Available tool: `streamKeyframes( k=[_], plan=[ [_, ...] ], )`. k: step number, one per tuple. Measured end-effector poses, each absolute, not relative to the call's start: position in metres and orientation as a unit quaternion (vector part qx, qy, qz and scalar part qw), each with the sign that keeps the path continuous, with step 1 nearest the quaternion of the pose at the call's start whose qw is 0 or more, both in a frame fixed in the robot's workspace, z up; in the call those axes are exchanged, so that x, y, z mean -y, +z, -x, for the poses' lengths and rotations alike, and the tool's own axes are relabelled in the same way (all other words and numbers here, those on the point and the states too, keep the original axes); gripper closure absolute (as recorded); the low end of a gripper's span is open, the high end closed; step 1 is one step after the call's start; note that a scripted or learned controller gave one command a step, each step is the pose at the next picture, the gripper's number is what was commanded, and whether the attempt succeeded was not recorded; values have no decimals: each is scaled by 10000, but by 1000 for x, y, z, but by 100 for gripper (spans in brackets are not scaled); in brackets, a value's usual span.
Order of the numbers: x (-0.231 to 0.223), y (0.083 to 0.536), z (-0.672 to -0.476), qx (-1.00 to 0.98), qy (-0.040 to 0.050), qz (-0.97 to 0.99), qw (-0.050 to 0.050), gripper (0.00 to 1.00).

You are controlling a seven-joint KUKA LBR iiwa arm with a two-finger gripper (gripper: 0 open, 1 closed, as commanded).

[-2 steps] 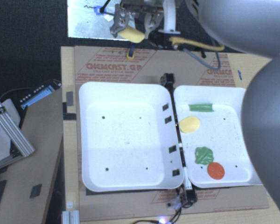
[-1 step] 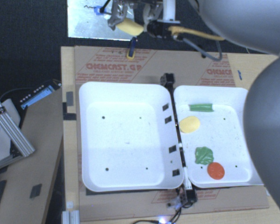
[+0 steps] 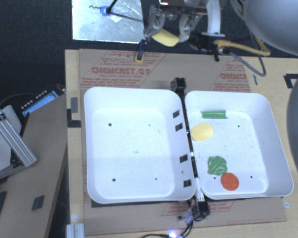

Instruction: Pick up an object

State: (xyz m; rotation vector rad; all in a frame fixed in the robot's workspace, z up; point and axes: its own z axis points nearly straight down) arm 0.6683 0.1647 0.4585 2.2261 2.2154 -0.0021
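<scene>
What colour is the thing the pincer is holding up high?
Pale yellow. The camera view shows the yellow piece between the fingers of the pincer.

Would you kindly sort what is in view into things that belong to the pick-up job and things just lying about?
Job:
claw, shut on a pale yellow piece
right bin: green stick, yellow disc, green leafy piece, orange disc

Lying about:
left bin
foil sheet
yellow clip

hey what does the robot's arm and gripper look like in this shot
The arm is a bulky, rounded grey shell with part of a dark letter marking near the top edge. The gripper is a silver metal assembly with two pale fingers. A yellow cable and a grey cable trail from black fittings beside it.
</scene>
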Motion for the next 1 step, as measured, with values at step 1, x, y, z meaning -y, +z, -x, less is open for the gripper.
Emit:
streamKeyframes(
  k=[1],
  plan=[
    [-155, 404, -560, -7077, -27, -7065, -23, 100]
  ],
)
